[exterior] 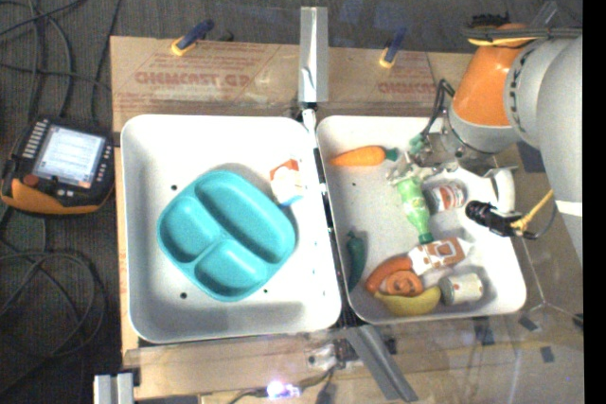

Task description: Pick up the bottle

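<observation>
Nearest the camera, along the front wall of the right bin (516, 298), lie a banana (409, 300), a small can (461, 288), an orange-brown curl of toy food (396, 276) and a carton (440, 254); a dark green vegetable (355, 257) sits by the bin's left wall. In the left bin (137, 203) rests a teal divided tray (225, 232), with a small white-and-red thing (286, 183) just beyond its far right corner.

Mid-bin on the right lies the bottle (413, 201) — green, flat on the floor, not lifted; beside it on the right is another can (445, 197). Its long axis runs near-to-far with a slight lean, the far end tipped left; the narrower dark end points toward the camera, the broader end toward the gripper.

Farther back a carrot (358, 156) lies by the far wall; the gripper (426, 156) hangs over the bottle's far end, arm (492, 99) coming in from the right. Whether the fingers are open or closed I cannot tell — they are a blur of dark metal.

The task, I judge, is early; no grasp is shown, so closing, lifting and clearing the bin all remain.
</observation>
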